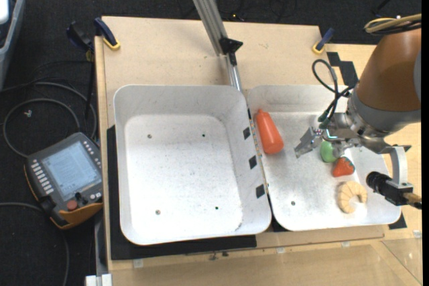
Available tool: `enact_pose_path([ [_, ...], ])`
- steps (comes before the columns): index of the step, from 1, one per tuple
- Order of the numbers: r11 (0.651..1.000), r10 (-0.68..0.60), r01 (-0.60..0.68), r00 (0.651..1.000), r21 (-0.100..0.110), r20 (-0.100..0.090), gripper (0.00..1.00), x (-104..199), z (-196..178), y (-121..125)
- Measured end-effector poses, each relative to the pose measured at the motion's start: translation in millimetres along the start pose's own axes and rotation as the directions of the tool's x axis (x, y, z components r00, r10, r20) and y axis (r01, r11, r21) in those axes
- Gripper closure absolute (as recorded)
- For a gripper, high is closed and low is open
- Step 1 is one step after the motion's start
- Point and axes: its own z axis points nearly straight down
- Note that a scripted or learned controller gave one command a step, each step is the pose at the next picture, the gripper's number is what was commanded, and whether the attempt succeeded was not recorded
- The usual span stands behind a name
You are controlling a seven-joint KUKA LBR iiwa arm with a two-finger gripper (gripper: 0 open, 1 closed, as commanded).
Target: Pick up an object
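Four objects are seen in the right bin [288,221]: an orange carrot [269,132] at nine o'clock of the gripper [315,141], a green piece [327,152], strawberry [343,167] and croissant [351,196] at five; nothing is held, claw state untellable; descent onto one target is judged next

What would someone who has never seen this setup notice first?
Probably the big grey arm with its orange band reaching in from the right over the right-hand bin. Its gripper hangs low among bright toy foods: an orange carrot-like piece by the bin's left wall, a green thing and a red strawberry-like piece just beside the gripper, and a pale croissant-like piece nearer the front.
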Motion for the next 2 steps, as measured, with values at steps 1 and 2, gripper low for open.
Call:
enact_pose_path([
  [1, 1.000, 0.002, -0.002, 1.000, -0.004, 0.000, 0.00, -0.2, -2.2, 0.8],
  [2, 1.000, 0.004, -0.004, 1.000, 0.001, 0.000, 0.00, -7.9, 56.0, 5.3],
])
